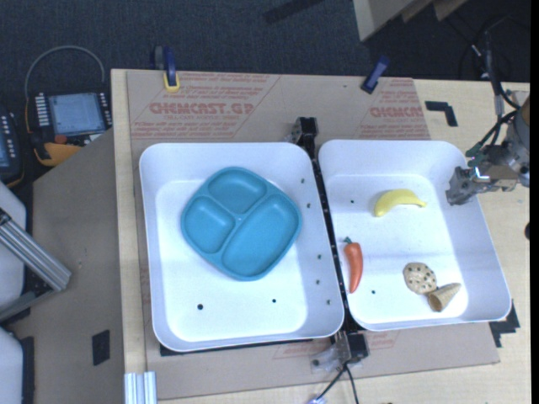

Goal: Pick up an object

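Observation:
In the right bin (pixel 472 225) lie a yellow banana (pixel 398 201) near the back, a red chili pepper (pixel 354 263) along the left wall, a round cookie (pixel 418 276) and a tan cone-shaped piece (pixel 444 296) at the front right. My gripper (pixel 460 188) hovers at the right bin's right rim, to the right of the banana and apart from it. Nothing shows between its fingers.
The left bin (pixel 168 310) holds a blue divided plate (pixel 241 222). Both bins rest on a cardboard sheet (pixel 253 99) held by clamps at the back. A tablet-like device (pixel 74 112) lies off the bench at the far left.

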Controlling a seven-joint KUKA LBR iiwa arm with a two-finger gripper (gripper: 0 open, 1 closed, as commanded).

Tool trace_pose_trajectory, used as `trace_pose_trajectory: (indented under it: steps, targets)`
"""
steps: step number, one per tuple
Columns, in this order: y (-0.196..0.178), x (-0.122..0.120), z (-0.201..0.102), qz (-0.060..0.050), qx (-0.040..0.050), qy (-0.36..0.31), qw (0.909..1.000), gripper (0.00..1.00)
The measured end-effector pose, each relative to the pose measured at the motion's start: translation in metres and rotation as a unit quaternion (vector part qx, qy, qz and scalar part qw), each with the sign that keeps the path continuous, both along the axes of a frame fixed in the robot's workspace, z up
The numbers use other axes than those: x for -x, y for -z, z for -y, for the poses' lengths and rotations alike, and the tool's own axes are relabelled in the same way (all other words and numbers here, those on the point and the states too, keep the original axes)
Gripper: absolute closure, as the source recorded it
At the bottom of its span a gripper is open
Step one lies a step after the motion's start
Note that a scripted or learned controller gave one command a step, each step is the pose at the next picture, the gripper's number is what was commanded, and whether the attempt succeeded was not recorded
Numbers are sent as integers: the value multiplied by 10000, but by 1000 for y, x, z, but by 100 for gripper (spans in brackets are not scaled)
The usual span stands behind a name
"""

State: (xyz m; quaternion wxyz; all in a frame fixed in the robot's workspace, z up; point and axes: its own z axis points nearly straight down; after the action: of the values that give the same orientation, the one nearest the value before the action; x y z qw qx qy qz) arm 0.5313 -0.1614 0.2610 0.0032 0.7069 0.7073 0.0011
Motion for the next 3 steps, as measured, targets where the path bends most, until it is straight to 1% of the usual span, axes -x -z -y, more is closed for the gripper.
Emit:
trace_pose_trajectory:
  steps: [2,3]
  targets:
    - [-2,-30,-106,-13,-14,-25,10000,100]
    - [19,-50,-153,-22,-15,-23,10000,100]
